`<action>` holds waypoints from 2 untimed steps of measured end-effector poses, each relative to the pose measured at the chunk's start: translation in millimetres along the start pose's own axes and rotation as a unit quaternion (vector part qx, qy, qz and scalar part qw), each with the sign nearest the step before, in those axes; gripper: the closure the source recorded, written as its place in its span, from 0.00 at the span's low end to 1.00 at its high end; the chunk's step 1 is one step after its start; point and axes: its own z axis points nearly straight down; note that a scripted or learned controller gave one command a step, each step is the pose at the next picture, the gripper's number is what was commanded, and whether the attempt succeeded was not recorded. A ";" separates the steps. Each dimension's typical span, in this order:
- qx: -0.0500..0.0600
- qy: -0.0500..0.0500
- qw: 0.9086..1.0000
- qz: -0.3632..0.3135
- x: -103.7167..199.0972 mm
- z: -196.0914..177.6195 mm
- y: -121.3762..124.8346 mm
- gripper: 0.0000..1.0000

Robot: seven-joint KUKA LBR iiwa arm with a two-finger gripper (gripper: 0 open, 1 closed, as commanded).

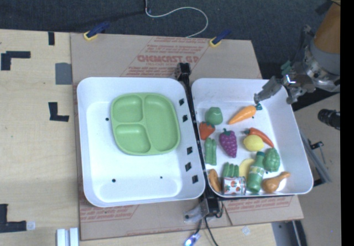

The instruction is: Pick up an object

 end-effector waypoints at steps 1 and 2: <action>0.005 0.002 1.000 0.001 36.5 49.3 -63.9 0.00; 0.001 0.001 1.000 0.004 -0.8 196.5 -100.9 0.00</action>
